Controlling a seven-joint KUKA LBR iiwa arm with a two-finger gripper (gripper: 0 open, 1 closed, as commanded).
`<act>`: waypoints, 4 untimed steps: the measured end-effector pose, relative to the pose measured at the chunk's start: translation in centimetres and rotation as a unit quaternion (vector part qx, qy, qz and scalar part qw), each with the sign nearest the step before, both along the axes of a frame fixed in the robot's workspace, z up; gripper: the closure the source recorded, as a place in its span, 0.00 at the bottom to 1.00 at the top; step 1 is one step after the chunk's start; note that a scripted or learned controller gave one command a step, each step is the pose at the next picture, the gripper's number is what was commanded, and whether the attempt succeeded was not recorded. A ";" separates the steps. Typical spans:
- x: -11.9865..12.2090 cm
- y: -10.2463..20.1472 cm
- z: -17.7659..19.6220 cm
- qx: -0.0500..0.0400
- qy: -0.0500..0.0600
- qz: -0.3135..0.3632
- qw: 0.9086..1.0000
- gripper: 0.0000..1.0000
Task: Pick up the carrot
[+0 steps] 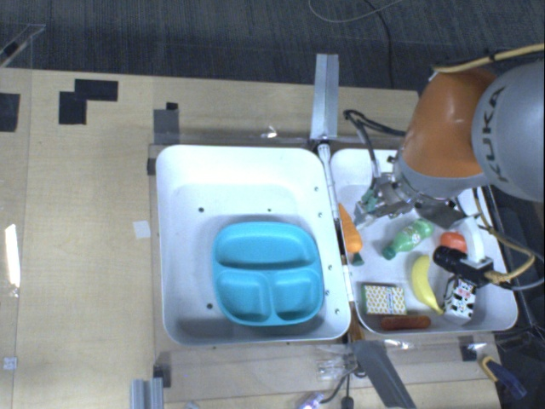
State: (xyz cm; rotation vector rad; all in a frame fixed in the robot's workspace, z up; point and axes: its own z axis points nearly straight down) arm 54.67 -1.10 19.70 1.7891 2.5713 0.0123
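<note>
Nearest in the right bin (504,313), below the carrot (348,231), lie a patterned box (384,298), brown stick (404,321) and banana (423,281), the carrot hugs that bin's left wall, untouched, so the reach seems underway, needing the pincer (381,199), whose opening I cannot tell, just right of it, to shift over and descend; left sits a blue tray (266,271).

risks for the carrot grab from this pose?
1. The carrot lies right against the right bin's left wall, so a finger may hit the wall instead of sliding beside it.
2. The gripper sits between the carrot and the green bottle; a small offset could close on or knock the bottle.
3. The banana and other items crowd the bin, so a sweep could scatter them.
</note>
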 end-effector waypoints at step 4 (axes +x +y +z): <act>0.1 2.6 -1.2 -0.003 0.003 0.311 0.950 1.00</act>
